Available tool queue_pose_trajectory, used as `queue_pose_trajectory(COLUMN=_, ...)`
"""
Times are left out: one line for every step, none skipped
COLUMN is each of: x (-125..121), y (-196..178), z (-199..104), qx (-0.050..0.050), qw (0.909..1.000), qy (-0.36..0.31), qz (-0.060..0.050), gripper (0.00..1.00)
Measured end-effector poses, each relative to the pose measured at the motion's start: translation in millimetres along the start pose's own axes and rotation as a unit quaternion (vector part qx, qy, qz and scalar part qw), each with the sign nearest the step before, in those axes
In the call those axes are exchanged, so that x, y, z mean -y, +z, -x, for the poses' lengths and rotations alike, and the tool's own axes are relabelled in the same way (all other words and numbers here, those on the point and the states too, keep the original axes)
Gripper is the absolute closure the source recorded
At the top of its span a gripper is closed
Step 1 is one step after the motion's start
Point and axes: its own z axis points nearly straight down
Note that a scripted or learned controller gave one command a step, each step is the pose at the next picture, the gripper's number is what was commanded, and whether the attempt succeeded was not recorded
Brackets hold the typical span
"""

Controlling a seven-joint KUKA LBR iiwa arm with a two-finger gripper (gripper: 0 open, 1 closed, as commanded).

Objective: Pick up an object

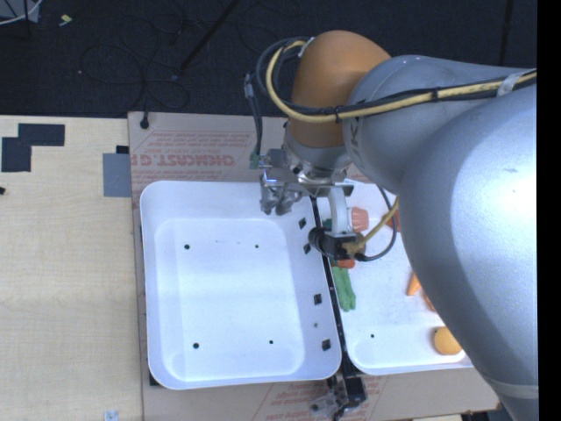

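The grey arm with its orange band reaches in over the seam between the two shallow white plastic bins, and its two-finger metal gripper [279, 202] hangs above the far right corner of the left white bin [158, 235]. The fingertips are small and dark against the bin wall; whether they stand apart or together cannot be told from this view, and nothing can be seen between them, so no grasp can be claimed.

The candidate objects all lie in the right white bin [386, 358], on the other side of the seam from the left bin. A slim green soft-looking piece [344, 289] lies just beside the seam. An orange-red piece [358, 218] sits near the wrist cabling, partly hidden by it. A rounded yellow-orange object [447, 341] rests near the right bin's near edge, and a small orange sliver [412, 283] shows at the edge of the arm's bulk; the arm covers much of that bin.

By my judgement the pick is not yet accomplished: the gripper is not over any object, and what remains is the approach, the closing on one item and the lift.
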Motion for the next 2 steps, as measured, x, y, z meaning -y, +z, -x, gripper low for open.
queue_pose_trajectory(x=0.0, y=-6.3, z=-14.4, qx=0.000, qw=1.0000, qy=0.002, qz=0.000, gripper=1.00)
queue_pose_trajectory(x=0.0, y=-0.4, z=-43.9, qx=0.000, qw=1.0000, qy=0.001, qz=0.000, gripper=1.00)
